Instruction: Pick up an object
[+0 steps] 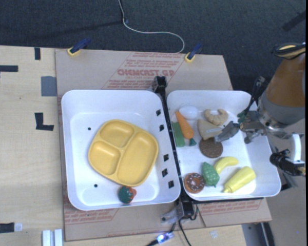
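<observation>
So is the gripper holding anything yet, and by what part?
Cannot be told. The gripper hangs in the right bin above the brown cookie, and whether anything sits between its tips is unclear.

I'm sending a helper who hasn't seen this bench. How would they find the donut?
Go to the right bin, the crowded one. Look in its near-left corner, beside the divider: the donut lies there, just left of a green toy. It is the one ring-shaped piece, brown with a hole.
</observation>
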You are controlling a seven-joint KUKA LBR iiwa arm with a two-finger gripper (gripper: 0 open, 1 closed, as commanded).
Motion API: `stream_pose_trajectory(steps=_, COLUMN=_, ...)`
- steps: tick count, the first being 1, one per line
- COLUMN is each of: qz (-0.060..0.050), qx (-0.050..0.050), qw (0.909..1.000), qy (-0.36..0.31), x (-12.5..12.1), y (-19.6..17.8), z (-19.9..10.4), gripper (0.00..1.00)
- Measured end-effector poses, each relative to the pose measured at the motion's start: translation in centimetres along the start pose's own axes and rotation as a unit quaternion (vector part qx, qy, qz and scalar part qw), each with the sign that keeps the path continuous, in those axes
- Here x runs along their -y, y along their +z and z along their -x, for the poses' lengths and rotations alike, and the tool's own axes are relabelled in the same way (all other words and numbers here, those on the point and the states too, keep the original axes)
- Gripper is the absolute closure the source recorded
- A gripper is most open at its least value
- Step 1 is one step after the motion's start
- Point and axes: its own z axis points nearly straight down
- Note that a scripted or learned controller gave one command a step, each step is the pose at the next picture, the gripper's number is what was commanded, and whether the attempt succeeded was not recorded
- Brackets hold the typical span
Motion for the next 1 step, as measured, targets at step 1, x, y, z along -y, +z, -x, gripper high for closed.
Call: stream_pose_trajectory(steps=1, qz=0.007, qx=0.001, qw=1.0, qy=-0.002, x=-0.31, y=-0.73, z=-0.03, gripper=0.0)
